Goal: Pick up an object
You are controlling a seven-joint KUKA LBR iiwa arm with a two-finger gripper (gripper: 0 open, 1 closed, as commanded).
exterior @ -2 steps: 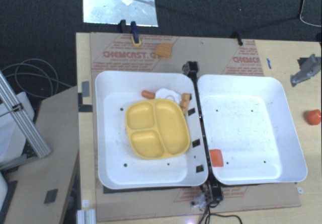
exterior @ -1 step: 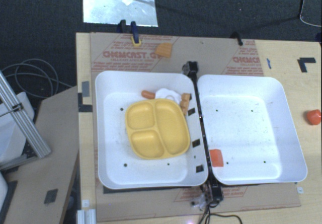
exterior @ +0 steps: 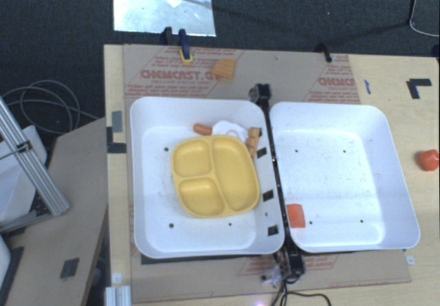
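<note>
At the near edge of the tabletop, a tangle of wires hangs below the seam between the two bins, too small to make out. In the right bin, an orange block sits in the corner at about 7 o'clock, close against the dividing wall. The left bin holds a yellow divided plate at its centre, lying flat with its three compartments up. At the plate's 12 o'clock a white object is partly hidden behind its rim, so its shape is unclear. An orange sausage-like piece lies just beside that, at 11 o'clock, and a small tan piece stands at 1 o'clock near the divider. Out at 3 o'clock beyond the right bin, a red-orange object rests on the tabletop, cut off by the frame. Farther off, a tan block lies on the cardboard behind the left bin. I cannot tell the state of the hand.
</note>
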